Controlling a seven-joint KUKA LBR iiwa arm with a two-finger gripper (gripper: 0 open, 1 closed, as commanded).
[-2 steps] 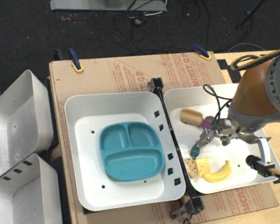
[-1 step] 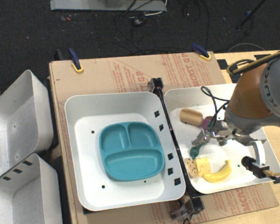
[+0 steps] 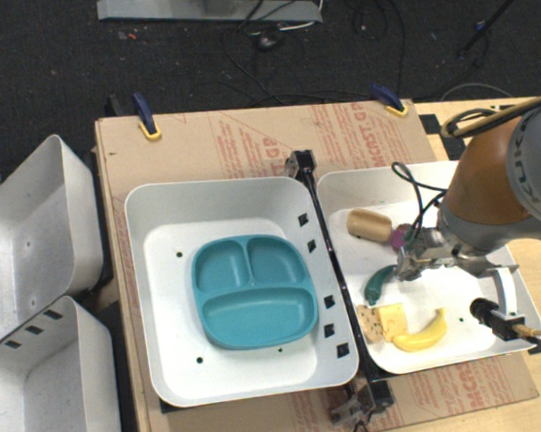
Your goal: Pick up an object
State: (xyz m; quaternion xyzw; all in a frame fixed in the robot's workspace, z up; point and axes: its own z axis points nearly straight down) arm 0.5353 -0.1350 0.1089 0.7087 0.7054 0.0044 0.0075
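Observation:
In the right bin (image 3: 381, 189) lie several small things. A tan wooden cylinder (image 3: 369, 224) rests near the back, with a small purple piece (image 3: 398, 239) beside it. A dark green curved piece (image 3: 380, 282) lies in the middle. A yellow banana (image 3: 421, 334) and a pale yellow cheese block (image 3: 391, 320) sit near the front, next to a cracker (image 3: 365, 322). My gripper (image 3: 410, 266) hangs low over the bin, just right of the green piece and below the purple piece. The wrist hides its fingertips.
The left bin (image 3: 153, 268) holds a teal divided plate (image 3: 253, 290). A black divider (image 3: 330, 271) runs between the bins. The arm's orange band (image 3: 488, 177) and grey body cover the right bin's far right side. White tubs (image 3: 30, 269) stand off the bench at left.

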